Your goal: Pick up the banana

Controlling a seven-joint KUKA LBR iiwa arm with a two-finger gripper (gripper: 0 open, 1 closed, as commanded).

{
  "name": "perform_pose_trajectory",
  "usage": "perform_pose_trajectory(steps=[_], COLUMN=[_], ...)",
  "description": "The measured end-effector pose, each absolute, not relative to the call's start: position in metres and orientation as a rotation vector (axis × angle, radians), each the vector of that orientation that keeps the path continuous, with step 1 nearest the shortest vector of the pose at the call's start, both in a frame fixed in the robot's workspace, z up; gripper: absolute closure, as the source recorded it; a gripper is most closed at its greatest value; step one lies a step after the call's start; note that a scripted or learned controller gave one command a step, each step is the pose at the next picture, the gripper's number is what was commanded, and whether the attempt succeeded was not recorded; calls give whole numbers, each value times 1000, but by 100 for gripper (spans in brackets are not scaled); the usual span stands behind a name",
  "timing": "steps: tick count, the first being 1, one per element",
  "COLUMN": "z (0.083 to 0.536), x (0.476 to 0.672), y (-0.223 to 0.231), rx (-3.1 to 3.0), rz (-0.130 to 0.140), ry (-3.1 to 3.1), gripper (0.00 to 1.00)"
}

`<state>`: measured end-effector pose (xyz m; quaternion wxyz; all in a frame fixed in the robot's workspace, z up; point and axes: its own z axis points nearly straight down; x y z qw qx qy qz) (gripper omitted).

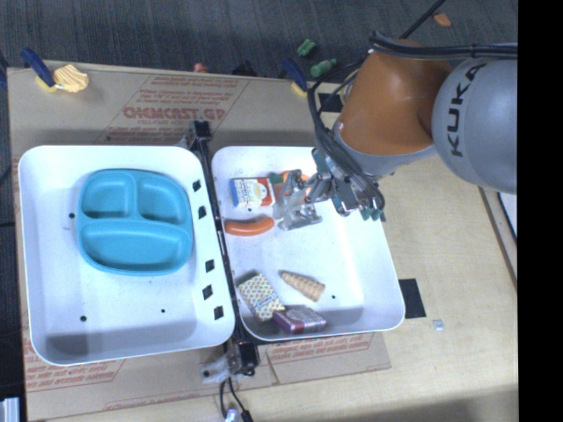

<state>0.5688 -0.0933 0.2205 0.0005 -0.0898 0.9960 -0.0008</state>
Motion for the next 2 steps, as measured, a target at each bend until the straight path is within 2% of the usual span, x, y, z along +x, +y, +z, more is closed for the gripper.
perform_pose_trajectory(steps=[1, 2], z=[107, 118], x=[567, 568], y=[-97, -96], rx=[-740, -741], rz=[1, 0], ry=[3056, 3055], gripper=[100, 100])
